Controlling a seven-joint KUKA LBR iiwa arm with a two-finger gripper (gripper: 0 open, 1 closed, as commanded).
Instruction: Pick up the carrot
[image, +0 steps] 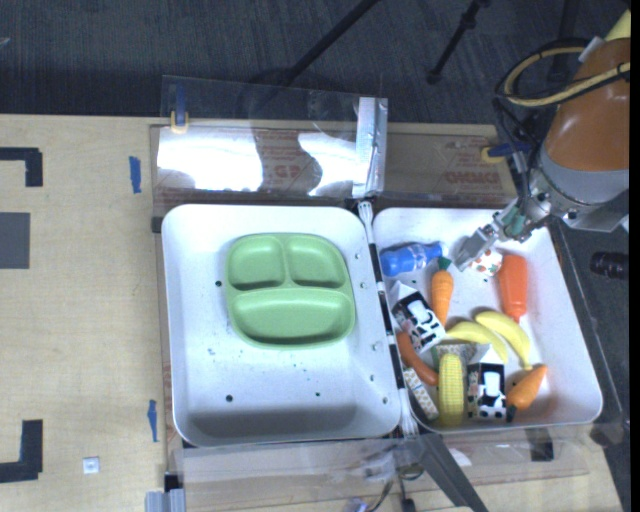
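The gripper (478, 246) hovers at right of frame, just above the carrot (441, 292); its opening cannot be told.

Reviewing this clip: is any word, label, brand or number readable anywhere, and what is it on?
Nothing reads clearly.
Cardboard strip behind the bins: red printed lettering, too blurred to read.
Black-and-white box in the right bin: large white marks, not legible.
Blue bottle: label too small to read.
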